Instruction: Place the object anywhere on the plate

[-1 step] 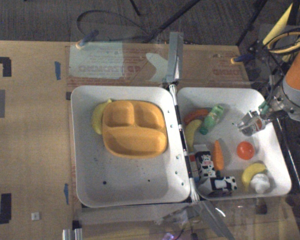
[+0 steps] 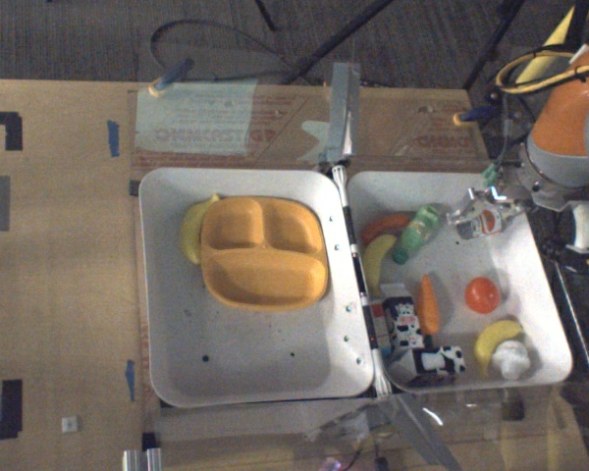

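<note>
Plate (image 2: 263, 253) in left bin, hand (image 2: 479, 214) over right bin, grip unclear.

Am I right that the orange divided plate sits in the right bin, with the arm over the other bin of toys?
Not quite. The camera view shows the orange divided plate in the left bin; the arm hangs over the right bin, the one holding the toys.

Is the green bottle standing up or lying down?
Lying down. The green bottle lies on its side in the right bin, its whole length showing, pale cap end pointing up-right toward the gripper.
</note>
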`<state>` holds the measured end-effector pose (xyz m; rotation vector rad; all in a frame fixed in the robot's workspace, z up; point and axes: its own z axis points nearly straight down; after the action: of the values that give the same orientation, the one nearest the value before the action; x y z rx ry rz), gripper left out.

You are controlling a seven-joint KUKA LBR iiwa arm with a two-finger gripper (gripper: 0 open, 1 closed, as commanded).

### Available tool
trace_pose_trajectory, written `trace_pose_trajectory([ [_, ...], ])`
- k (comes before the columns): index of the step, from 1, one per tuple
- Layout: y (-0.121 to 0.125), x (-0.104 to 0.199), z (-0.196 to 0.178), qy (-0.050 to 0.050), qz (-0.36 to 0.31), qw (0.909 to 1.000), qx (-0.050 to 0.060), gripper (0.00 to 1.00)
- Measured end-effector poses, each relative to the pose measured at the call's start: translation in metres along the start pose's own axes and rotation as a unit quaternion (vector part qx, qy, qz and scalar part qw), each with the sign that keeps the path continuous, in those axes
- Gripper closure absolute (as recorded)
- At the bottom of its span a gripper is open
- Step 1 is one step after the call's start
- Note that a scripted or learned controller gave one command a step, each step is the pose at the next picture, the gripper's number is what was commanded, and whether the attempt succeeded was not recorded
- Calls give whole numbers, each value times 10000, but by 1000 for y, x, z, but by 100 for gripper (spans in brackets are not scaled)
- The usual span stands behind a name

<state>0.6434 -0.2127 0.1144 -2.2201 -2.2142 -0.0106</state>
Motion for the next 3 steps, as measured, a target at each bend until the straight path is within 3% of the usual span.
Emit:
trace_pose_trajectory([
  [1, 26, 7, 24, 62, -1119, 9937, 76, 100],
  [2, 26, -8, -20, -66, -1648, 9863, -20, 100],
  [3, 26, -8, -95, -72, -2542, 9671, -25, 100],
])
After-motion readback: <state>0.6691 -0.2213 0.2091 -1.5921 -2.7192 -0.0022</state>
